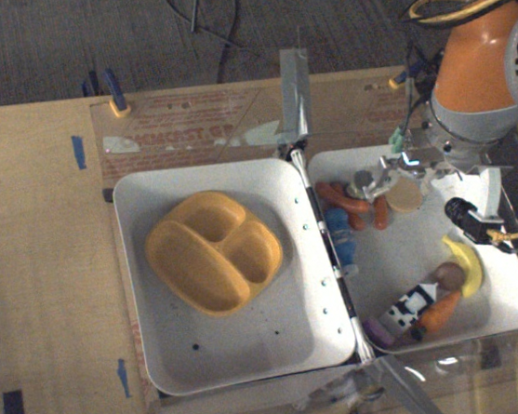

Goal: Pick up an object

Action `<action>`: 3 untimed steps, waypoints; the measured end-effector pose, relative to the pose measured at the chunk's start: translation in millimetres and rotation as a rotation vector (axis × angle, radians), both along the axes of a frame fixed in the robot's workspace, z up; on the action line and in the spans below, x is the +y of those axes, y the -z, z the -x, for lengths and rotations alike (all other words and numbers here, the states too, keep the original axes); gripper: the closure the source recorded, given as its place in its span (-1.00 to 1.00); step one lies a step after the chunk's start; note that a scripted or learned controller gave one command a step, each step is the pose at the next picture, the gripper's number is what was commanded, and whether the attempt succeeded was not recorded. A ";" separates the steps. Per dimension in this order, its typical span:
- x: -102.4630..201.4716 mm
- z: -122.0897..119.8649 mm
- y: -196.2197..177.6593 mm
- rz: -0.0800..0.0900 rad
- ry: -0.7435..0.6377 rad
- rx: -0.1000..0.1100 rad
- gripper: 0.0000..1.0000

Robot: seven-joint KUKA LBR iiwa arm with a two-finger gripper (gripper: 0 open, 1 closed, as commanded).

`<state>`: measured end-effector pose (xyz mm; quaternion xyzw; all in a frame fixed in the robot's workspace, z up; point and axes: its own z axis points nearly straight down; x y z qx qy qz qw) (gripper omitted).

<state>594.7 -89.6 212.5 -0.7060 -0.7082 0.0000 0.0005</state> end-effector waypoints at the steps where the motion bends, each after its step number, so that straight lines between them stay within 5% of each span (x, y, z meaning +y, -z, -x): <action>1: -32.8 -32.0 112.2 0.001 0.120 -0.009 -1.00; 2: -33.4 -32.3 102.4 0.001 0.122 -0.011 1.00; 3: -3.5 -60.6 6.7 0.002 0.187 -0.003 1.00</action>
